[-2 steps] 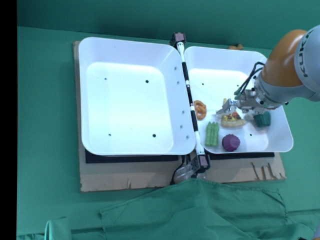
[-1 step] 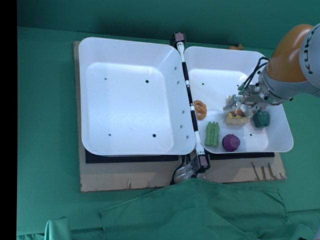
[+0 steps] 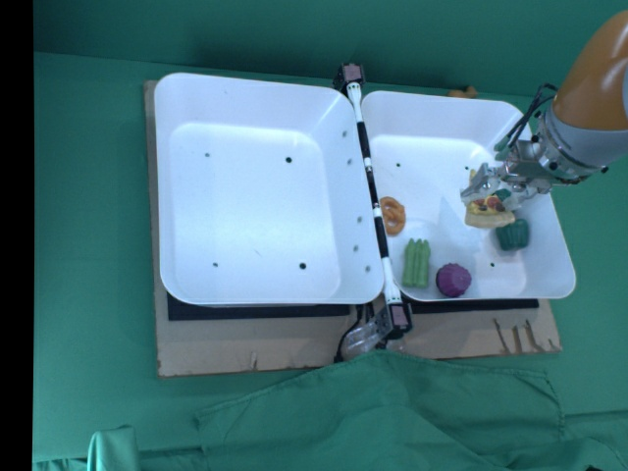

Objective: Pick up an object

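My gripper (image 3: 488, 188) hangs over the right side of the right bin (image 3: 432, 126), at the end of the grey arm with the orange band. Directly under its tip, and touching or overlapping it in this view, is a toy pizza slice (image 3: 488, 212), tan with red and yellow toppings. A dark green toy pepper (image 3: 512, 234) lies just to the slice's lower right. Whether the slice is gripped or merely lies below the tip is hidden by the gripper body.
The right bin also holds an orange pretzel-like toy (image 3: 392, 215) by the divider, a green asparagus bunch (image 3: 416, 262) and a purple round toy (image 3: 452, 279) near the front wall. The left bin (image 3: 177, 96) stands beside it. A green cloth (image 3: 392, 410) lies in front.
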`<state>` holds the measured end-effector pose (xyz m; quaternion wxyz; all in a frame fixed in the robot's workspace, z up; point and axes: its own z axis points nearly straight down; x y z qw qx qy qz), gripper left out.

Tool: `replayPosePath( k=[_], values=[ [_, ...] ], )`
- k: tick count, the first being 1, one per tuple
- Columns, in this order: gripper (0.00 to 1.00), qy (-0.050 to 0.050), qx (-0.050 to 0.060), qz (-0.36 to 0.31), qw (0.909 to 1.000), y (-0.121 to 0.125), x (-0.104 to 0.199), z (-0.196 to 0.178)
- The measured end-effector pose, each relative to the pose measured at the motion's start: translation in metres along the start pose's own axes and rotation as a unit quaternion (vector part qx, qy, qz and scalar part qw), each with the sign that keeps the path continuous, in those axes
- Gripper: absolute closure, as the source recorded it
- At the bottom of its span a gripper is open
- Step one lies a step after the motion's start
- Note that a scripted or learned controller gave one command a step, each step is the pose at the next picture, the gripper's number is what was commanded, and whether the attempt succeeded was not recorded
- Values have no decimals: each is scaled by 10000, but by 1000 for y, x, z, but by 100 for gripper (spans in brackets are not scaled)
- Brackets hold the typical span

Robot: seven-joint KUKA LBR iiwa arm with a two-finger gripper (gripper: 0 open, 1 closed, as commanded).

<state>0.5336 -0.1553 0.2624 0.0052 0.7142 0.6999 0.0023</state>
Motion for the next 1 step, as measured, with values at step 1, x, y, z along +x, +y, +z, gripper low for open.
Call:
replayPosePath(
  k=[1],
  values=[
    [100,-3,-11,65,10000,2,-7,-65]
  ],
)
